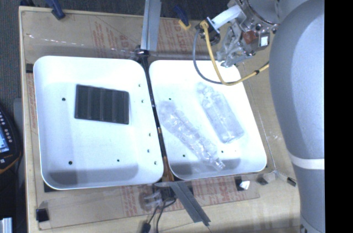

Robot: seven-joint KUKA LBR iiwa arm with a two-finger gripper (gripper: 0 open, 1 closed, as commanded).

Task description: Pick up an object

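Camera view: clear bottles (220, 113) lie diagonally, parallel.

Two shallow white bins sit side by side: the left bin (49, 116) and the right bin (182, 80). One dark ribbed rectangular pad (102, 104) lies in the left bin. Two clear plastic bottles lie in the right: one crumpled (187, 133), one smoother (220, 113).

A single fixed camera looks down from above at a slant on the surface (83, 33), near enough that the two white bins (49, 116) fill most of the frame; the grey arm (300, 88) crowds the right side, reaching toward upper centre.
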